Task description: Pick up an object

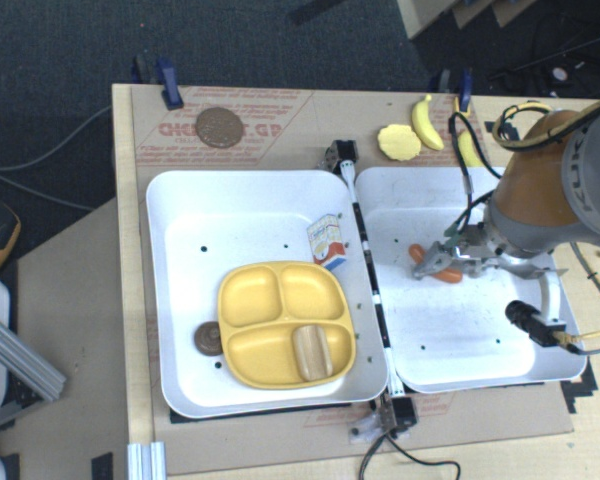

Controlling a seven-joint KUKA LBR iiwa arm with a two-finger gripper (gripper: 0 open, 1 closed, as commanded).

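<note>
In the right bin [460,353], a small orange-red object [417,253] lies near the upper left. Part of it shows again just below the gripper, and the middle is hidden. My gripper [446,261] hangs low right over this object, with the grey and orange arm [540,193] reaching in from the right. The left bin [180,218] holds a yellow divided plate [280,308] with a tan bread-like piece [313,351] in its lower right compartment. A brown round cookie [208,339] lies left of the plate. A small white packet [327,239] lies above it.
Two yellow bananas [427,123] and a yellow lump [400,142] lie on the board behind the right bin. A brown disc [218,126] sits behind the left bin. Blue clamps [167,83] hold the board's back edge. A black cable fitting [528,318] hangs over the right bin's right side.
</note>
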